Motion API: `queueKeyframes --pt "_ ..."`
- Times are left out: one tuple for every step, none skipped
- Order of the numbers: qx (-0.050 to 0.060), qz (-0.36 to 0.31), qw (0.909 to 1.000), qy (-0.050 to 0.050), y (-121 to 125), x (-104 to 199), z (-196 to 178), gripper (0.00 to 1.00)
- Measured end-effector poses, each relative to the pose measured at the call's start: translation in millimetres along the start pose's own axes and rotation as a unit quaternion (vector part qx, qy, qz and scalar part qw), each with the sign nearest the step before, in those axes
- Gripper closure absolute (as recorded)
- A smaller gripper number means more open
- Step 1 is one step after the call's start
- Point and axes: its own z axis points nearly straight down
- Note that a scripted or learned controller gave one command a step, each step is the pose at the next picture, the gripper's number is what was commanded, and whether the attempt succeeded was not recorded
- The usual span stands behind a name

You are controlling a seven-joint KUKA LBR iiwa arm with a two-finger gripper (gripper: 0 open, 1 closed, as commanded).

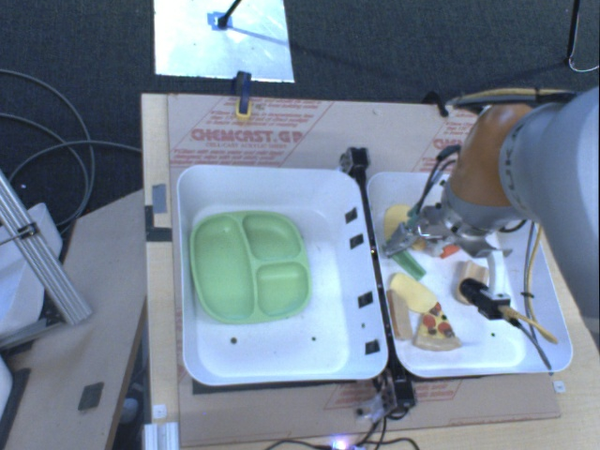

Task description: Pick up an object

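My gripper (401, 242) is low over the left part of the right bin (539, 340), with the grey arm and its orange band coming in from the right. Right around it lie a yellow piece (397, 217), a green stick (409, 264) just below it, and a small orange-red piece (449, 249) to its right. Nearer the front lie a yellow wedge (413, 292), a pizza slice (436, 325), a tan strip (400, 318) and a brown piece (467, 280). Nothing visibly hangs from the gripper.
The left bin (216, 359) holds a green divided plate (250, 265). A black divider with clips (368, 251) runs between the bins. A black fitting and yellow cable (497, 306) from the arm lie over the right bin's front right.
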Motion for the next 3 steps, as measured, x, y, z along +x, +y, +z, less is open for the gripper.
queueKeyframes --pt "0.0 0.0 1.0 0.0 -1.0 -0.2 -11.9 1.0" --pt "0.0 -0.001 1.0 0.0 -1.2 -0.2 -11.5 0.0" --pt "-0.001 -0.002 1.0 0.0 -0.3 -0.2 -22.4 1.0"
